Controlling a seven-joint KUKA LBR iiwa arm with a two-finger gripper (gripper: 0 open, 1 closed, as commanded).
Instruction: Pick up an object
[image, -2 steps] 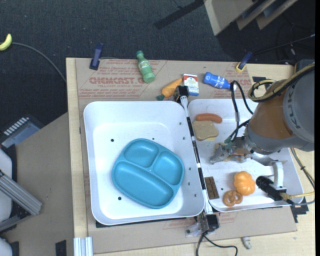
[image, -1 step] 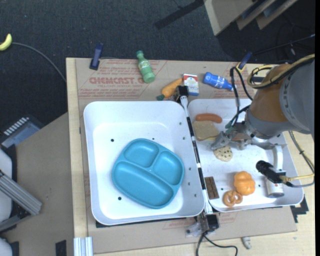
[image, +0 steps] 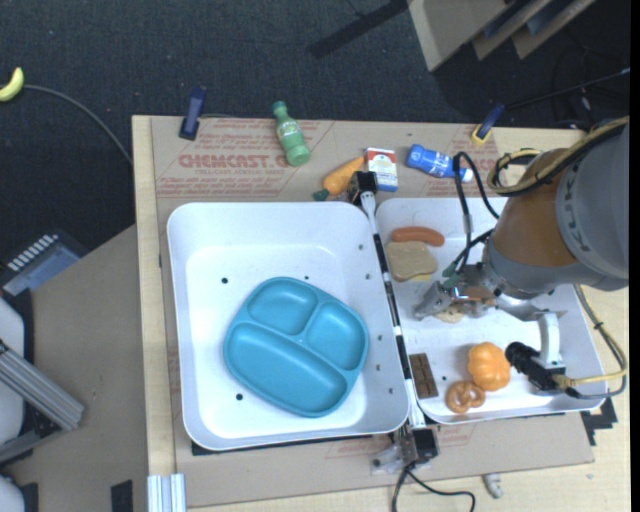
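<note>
Jaws' state unclear: gripper (image: 447, 300) sits low in the right bin (image: 590, 392), centre-right of frame, beside a bread slice (image: 411, 261); it may nudge this away.

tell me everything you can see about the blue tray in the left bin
The blue tray is a rounded, glossy, plastic-looking plate with three compartments: two smaller ones at the far side, one long one nearer the camera. It lies flat, right side up, turned at an angle, on the floor of the left bin. Its compartments hold nothing.
</note>
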